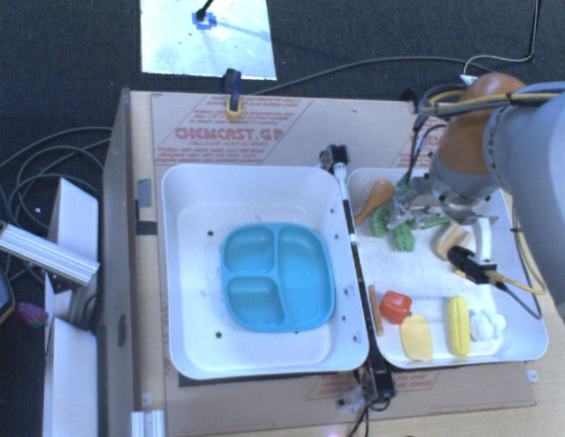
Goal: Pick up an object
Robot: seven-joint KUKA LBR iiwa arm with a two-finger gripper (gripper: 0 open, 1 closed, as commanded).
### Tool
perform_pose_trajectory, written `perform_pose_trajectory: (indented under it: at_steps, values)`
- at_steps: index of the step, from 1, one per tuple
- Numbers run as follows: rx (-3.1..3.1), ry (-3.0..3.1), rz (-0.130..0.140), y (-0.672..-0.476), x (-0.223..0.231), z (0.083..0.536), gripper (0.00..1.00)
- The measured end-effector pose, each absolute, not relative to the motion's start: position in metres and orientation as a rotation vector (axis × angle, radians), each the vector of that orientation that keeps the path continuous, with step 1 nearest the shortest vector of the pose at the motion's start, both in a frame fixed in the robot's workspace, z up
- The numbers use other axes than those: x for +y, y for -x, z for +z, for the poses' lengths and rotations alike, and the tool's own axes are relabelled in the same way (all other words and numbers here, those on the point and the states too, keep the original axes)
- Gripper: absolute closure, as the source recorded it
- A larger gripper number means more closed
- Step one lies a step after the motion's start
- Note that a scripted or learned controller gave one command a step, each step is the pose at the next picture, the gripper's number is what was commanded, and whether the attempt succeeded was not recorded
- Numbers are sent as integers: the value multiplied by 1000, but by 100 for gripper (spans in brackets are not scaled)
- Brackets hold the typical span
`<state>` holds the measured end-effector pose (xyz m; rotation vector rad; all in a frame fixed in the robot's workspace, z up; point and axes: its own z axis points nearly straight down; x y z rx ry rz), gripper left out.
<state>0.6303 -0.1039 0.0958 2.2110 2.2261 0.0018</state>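
We find the gripper [411,209] low in the right bin [528,335], over the green toy vegetable [402,236]; its opening we cannot tell. The vegetable looks light, rigid and smooth plastic; we judge a grasp across its narrow middle soundest.

The right bin [528,340] holds small toy foods: a green leafy piece [402,236] and an orange drumstick [375,198] near its far left, a red pepper [395,307], a yellow wedge [416,337], a corn cob [459,325] and a white lump [487,324] along the near side.
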Motion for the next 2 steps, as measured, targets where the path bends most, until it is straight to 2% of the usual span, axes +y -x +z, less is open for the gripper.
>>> perform_pose_trajectory:
  at_steps: [1,2]
  values:
    - [2226,-2212,8,-636,-46,187,100]
    - [2226,-2214,4,-587,-21,238,100]
